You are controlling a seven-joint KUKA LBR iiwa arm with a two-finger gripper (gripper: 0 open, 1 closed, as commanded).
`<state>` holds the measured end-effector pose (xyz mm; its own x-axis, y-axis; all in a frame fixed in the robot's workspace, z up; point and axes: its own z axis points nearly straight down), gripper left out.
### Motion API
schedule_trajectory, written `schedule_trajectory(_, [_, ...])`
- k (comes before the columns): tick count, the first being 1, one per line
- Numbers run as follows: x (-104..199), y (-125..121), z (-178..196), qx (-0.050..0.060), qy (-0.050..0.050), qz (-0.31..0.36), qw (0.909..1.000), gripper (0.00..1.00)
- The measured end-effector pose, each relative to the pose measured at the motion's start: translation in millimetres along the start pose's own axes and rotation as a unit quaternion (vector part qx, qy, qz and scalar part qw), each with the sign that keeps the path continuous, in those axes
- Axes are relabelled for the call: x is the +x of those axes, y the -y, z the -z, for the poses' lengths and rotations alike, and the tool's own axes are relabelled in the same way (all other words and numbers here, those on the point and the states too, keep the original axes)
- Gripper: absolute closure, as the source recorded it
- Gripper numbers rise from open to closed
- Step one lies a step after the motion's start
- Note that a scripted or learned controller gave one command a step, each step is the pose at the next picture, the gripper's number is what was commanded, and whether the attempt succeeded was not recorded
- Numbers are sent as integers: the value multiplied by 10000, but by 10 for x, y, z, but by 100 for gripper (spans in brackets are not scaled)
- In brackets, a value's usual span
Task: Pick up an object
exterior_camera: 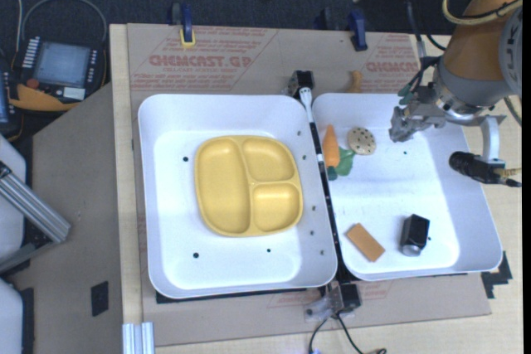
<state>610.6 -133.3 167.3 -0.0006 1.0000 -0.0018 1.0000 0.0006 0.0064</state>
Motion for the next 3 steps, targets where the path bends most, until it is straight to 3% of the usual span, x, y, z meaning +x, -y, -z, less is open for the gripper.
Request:
schedule_trajectory(2, [-36, 31, 730, 9, -1, 2, 10000, 100])
schedule_trajectory(3, [451, 37, 681, 39, -17, 22, 10000, 100])
